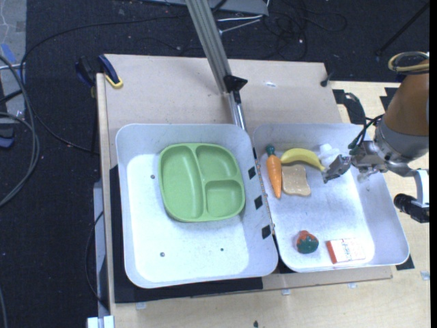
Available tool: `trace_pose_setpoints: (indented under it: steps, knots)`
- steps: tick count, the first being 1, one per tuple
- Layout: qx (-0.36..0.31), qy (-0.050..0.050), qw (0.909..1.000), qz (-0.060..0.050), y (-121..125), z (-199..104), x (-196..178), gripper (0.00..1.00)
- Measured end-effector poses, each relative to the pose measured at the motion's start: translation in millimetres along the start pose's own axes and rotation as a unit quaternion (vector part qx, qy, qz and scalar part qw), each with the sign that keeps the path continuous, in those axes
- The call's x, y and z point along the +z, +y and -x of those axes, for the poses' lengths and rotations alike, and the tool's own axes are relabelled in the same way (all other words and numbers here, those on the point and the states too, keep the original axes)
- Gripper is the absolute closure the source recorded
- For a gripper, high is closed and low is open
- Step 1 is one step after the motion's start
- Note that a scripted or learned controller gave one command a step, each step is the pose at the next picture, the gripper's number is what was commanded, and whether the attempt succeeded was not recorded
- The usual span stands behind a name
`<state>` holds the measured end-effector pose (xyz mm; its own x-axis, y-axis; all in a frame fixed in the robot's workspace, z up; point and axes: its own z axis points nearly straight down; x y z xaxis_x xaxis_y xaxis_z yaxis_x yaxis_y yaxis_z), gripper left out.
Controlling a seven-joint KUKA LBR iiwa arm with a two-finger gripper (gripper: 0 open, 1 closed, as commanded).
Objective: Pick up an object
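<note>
The right bin (355, 210) holds a carrot (274, 174), a banana (302, 157), a slice of toast (296, 181), a small red-and-green fruit (306, 242) and a red-and-white box (347, 250). My gripper (336, 165) hangs over the bin's upper right part, just right of the banana's tip and the toast. Nothing shows between its fingers. A small white thing (326, 149) lies just above the gripper.
The left bin (136, 203) holds a green divided plate (203, 182). A slanted metal pole (213, 39) runs down to the gap between the bins. The orange-banded arm (408, 111) enters from the right edge.
</note>
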<state>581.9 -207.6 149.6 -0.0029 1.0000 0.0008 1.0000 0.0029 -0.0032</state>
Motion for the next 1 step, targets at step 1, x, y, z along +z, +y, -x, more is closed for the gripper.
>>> trace_pose_setpoints:
  steps: [1]
  knots:
    - [0.001, 0.0, 1.0, 0.0, -0.1, -0.6, 53.1, 0.0]
